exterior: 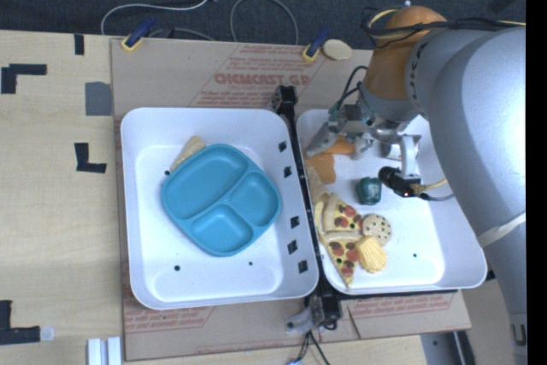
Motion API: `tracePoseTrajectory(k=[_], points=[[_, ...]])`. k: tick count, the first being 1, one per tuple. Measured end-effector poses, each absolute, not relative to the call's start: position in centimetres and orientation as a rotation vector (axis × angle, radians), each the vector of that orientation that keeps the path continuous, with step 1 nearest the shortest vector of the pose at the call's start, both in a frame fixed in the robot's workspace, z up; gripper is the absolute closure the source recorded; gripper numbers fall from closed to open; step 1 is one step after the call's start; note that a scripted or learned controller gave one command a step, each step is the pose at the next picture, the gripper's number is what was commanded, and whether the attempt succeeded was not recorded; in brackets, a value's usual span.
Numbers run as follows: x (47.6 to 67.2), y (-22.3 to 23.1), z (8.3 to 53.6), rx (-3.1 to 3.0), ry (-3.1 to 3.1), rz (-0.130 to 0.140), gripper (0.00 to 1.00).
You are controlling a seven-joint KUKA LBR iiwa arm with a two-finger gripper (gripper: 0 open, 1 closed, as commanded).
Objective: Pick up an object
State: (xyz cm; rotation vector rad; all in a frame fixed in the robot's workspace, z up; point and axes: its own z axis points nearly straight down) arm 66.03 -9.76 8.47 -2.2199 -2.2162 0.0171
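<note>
One pincer (342, 137) low in right bin (436, 256) | perhaps touching orange piece (321, 164)

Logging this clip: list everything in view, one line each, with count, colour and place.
shallow plastic bins: 2, white, side by side on the bench
divided plastic plate: 1, blue, left bin
flat tan piece: 1, tan, tucked under the plate's upper left edge
toy pizza slice: 1, yellow with red spots, right bin
round cookie: 1, tan, beside the pizza
small cup-like object: 1, dark teal, right bin centre
orange chunk: 1, orange, right bin's left side
gripper: 1, grey, over the right bin's upper left
</note>
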Motion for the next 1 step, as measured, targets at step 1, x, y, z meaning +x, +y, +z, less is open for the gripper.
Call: tracePoseTrajectory(k=[1], points=[[66.04, -9.75, 8.47, -2.219, -2.217, 0.017, 0.0]])
